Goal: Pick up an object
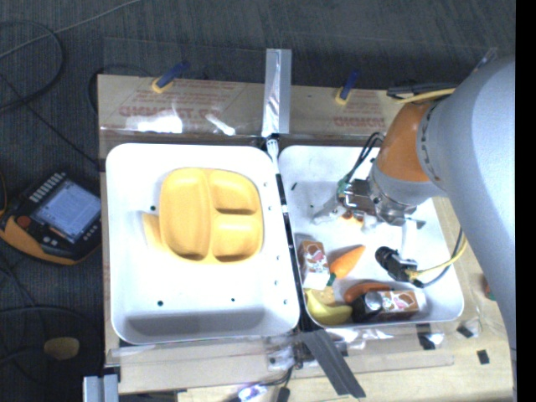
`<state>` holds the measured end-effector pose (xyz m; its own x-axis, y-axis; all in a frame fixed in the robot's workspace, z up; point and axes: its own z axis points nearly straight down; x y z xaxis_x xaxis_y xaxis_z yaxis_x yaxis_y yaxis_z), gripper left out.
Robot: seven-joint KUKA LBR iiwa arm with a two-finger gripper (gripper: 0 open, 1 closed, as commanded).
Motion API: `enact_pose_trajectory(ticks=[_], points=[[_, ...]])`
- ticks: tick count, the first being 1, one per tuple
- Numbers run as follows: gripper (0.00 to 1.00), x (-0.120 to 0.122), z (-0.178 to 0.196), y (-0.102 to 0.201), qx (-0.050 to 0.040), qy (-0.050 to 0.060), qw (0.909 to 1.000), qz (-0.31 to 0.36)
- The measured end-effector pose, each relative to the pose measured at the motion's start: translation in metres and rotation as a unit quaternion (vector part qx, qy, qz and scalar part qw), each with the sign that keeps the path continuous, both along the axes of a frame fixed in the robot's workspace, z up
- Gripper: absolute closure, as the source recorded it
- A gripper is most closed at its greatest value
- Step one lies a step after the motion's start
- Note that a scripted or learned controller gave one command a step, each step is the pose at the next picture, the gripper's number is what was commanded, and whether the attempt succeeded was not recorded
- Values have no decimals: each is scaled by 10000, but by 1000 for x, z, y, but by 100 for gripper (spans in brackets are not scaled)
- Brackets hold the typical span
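- Orange and grey mark the arm (444,141), which is reached in from the right and is lowered over the right bin (314,170).
- Whether the gripper (362,208) is released or clenched cannot be told; it is seen low near the middle of that bin, and nothing is seen to be held by it.
- Candidate objects are gathered along the near part of the right bin: an orange carrot (347,260), a small printed packet (313,256), a yellow banana (327,308) and a dark bottle (387,301).
- A yellow divided tray (209,214) is lain in the left bin (126,291), well apart from the gripper.
- The step in hand is judged to be the descent toward a grasp, with no pick-up yet achieved.
- For the next move, alignment over one object is called for, probably the carrot just beside the gripper, followed by closure and a lift.
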<state>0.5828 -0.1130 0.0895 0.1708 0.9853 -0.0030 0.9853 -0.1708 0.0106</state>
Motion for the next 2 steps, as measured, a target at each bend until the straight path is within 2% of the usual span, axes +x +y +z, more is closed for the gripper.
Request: enact_pose_trajectory(ticks=[1, 2], points=[[0, -2, 0, -44, 0, 0, 10000, -43], [0, -47, 1, -5, -9, -10, 9988, 496]])
